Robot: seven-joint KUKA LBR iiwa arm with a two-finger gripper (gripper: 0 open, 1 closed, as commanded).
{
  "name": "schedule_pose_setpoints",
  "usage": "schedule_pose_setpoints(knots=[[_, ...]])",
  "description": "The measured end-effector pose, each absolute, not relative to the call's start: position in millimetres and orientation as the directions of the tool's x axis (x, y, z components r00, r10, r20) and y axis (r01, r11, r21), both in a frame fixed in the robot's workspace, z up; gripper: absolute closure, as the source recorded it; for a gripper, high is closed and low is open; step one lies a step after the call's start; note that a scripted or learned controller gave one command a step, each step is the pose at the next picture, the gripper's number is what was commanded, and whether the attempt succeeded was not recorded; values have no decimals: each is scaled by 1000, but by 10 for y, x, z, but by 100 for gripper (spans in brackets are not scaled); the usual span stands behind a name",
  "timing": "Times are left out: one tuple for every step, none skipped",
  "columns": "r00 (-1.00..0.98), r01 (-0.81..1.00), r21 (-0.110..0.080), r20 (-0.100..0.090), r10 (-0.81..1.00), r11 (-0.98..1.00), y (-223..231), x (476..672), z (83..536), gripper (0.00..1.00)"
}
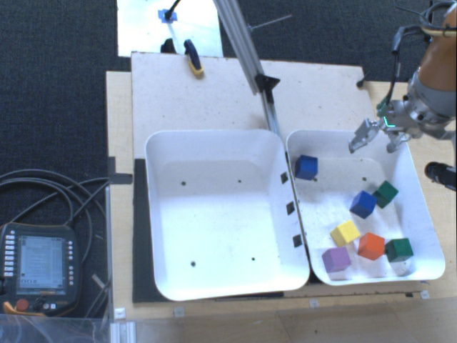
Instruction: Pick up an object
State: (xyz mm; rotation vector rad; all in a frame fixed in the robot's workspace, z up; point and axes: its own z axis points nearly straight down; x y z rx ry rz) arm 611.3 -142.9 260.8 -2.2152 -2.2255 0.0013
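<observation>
The right bin (421, 213) holds several small blocks. A blue block (306, 166) sits alone near the bin's far left corner. Another blue block (363, 204) and a dark green one (386, 193) lie mid-bin. Toward the front are a yellow block (345, 232), a purple block (336, 259), an orange block (371, 246) and a second green block (398, 249). My gripper (378, 138) hangs open above the bin's far rim on the right side, with nothing between its fingers (362, 136). It is well above and behind the blocks.
The left bin (214, 213) stands beside the right one. A slanted metal pole (243, 41) crosses the board behind the bins. A teach pendant (39, 266) and cables lie at the lower left. A blue and yellow tool (193, 57) rests at the board's far edge.
</observation>
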Motion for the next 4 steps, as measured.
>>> schedule_pose_setpoints(knots=[[-5, 1000, 2, 0, 1000, 5, -1429, 6120, 2630, 0], [-2, 1000, -2, 0, 1000, 2, -1428, 6046, 2185, 0], [-1, 1000, -3, 0, 1000, 1, -1523, 6024, 1623, 0], [-2, 1000, -3, 1, 1000, 2, -1519, 6021, 1101, 0]])
